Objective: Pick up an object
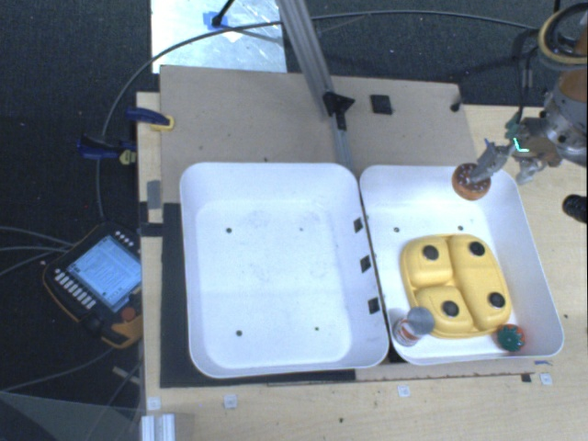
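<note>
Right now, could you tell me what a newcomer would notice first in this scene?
The big yellow moulded tray with dark dots lies in the right bin, with a green ball by its near corner. The arm's pincer hangs over that bin's far right corner, a small brown round object at its tip.

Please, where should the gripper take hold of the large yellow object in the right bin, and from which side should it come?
Probably from straight above, closing across one rounded lobe. The yellow object lies flat in the right bin, and looks too wide to span whole, but grooves split it into lobes. The far-left lobe seems safest: the near end is crowded by a small grey piece and a green ball.
</note>
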